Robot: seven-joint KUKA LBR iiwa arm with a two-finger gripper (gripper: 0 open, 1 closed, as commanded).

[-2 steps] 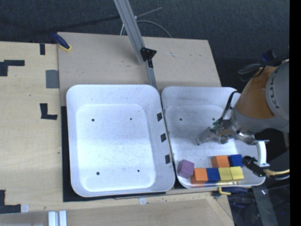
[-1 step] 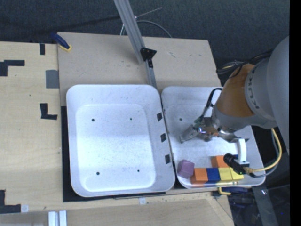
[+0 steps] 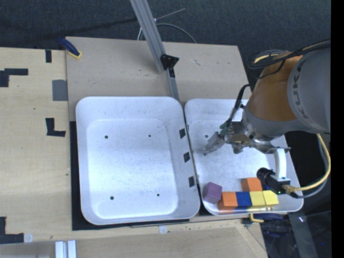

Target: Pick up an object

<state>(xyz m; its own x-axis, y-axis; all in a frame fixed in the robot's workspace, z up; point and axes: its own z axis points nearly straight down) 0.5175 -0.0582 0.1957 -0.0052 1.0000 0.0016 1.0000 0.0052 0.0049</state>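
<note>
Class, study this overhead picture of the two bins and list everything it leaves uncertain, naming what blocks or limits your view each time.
- End effector, camera view: small and blurred, so open or shut is unclear.
- Right bin: its right wall and part of the floor are hidden beneath the arm.
- Orange block: partly covered by a black fitting with a yellow cable.
- Block row along the near wall: faces too small to show any markings.

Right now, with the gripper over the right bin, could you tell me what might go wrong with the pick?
1. The blocks sit packed in a row against the right bin's near wall, so fingers may find no room to close around one.
2. The gripper hangs well away from them, above bare bin floor; a descent here would likely grasp nothing.
3. The purple block lies close to the bin's left wall.
</note>
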